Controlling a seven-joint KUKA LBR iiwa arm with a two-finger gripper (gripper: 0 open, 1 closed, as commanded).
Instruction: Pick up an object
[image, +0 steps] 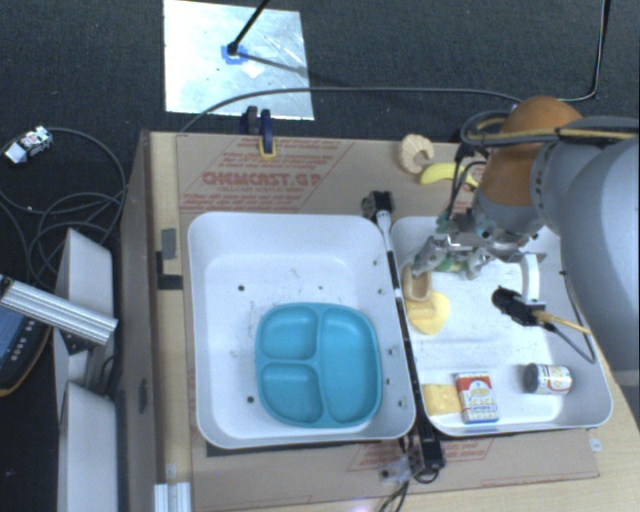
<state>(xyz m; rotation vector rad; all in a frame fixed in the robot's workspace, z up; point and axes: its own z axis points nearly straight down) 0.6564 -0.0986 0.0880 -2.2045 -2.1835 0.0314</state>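
The hand (447, 258), grip state unclear, hangs above a tan piece (415, 286) lying lengthwise along the right bin's (592, 402) left wall.

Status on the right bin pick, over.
Gripper low in right bin, by the centre edge. Yellow piece just beneath it, hold unconfirmed. Box and can apart, toward near wall.

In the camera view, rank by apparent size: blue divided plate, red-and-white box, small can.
1. blue divided plate, by far the largest
2. red-and-white box
3. small can, only slightly smaller than the box, so that pair is close
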